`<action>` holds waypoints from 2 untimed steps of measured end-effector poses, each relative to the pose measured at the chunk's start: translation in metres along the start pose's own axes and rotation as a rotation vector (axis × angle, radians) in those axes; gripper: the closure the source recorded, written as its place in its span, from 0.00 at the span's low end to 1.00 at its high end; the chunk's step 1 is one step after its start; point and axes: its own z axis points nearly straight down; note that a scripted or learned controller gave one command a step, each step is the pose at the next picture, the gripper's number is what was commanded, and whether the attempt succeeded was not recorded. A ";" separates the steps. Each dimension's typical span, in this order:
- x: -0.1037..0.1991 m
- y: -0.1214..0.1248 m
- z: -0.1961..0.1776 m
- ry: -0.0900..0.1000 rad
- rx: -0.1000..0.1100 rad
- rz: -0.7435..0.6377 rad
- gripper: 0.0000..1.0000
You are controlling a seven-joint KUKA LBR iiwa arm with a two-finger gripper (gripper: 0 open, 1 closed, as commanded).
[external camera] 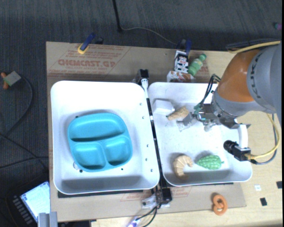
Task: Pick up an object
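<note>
In the right bin (236, 176) my gripper (197, 122) hangs low over the upper middle, with its fingers apart and nothing between them. A tan bread-like piece (178, 113) lies just left of the left fingertip (184, 122), close to it or touching. Near the bin's front wall lie a tan croissant (182, 164) and a green knobbly piece (209, 162), side by side. The grey arm with its orange band (239, 82) comes in from the right.
The left bin (61, 98) holds a blue three-compartment tray (99, 141). A small white block (161, 104) sits at the right bin's upper left. Behind the bins stands a green and white toy (189, 65). An orange ring (219, 203) lies on the bench in front.
</note>
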 end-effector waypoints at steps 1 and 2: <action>-0.017 -0.074 0.019 0.001 0.003 0.003 0.00; 0.018 -0.077 0.017 0.001 0.002 0.001 0.00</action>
